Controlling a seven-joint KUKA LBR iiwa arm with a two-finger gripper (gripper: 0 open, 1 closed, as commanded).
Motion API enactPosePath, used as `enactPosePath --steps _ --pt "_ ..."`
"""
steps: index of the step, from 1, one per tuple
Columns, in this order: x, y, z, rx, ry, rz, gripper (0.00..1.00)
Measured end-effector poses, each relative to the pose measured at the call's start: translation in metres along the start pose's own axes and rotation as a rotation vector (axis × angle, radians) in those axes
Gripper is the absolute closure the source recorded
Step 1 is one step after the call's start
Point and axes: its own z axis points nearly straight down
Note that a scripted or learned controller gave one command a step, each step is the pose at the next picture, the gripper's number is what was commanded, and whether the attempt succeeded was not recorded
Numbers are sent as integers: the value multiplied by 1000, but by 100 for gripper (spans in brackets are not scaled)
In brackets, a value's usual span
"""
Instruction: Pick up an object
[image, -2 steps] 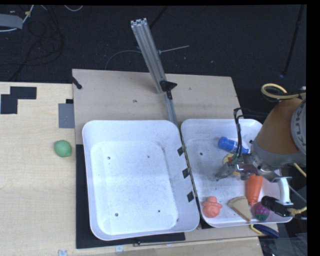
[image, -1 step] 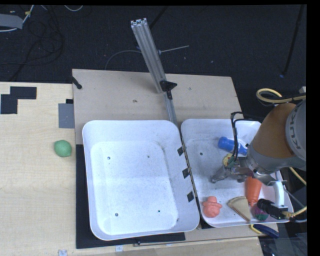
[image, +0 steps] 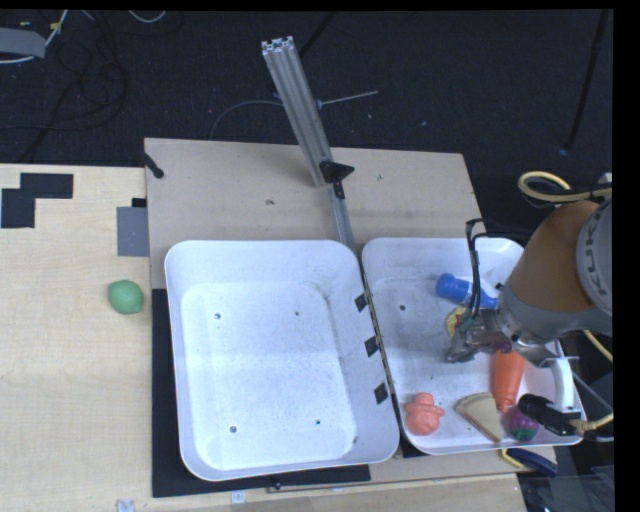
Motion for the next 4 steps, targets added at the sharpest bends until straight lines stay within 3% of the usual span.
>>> enactPosePath --steps 3,4 --pt "-13 18 -160 -2 0 -1 100" --pt "35 6 -164 2 1 -4 100"
